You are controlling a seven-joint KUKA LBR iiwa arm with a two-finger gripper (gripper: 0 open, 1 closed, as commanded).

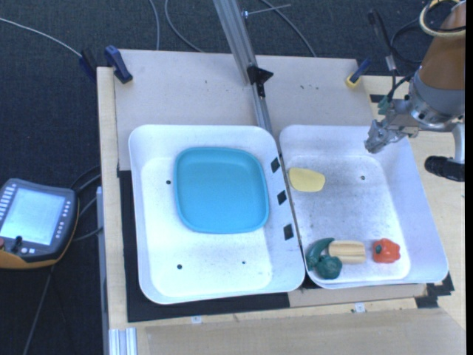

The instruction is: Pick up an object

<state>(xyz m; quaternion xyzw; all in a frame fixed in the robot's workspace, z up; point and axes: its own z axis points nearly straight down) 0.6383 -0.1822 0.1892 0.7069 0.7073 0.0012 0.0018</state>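
Jaws unreadable on the gripper (377, 140), poised over the right bin (414, 198), its far corner. Approach step: next, descend onto the yellow piece (306, 180), beside that bin's left wall.

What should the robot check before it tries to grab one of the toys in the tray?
1. Is there something to pick? Ok: the right bin holds a yellow piece, a green toy vegetable, a tan block and a red toy pepper.
2. Is the gripper free of any load? Ok: nothing shows at its tip.
3. Is the gripper over a toy? Not ok: it hangs at the bin's far right corner, apart from all four.
4. Is the target standing alone? Ok for the yellow piece; not ok for the green vegetable and tan block, which touch.
5. Are the fingers open? Cannot tell.
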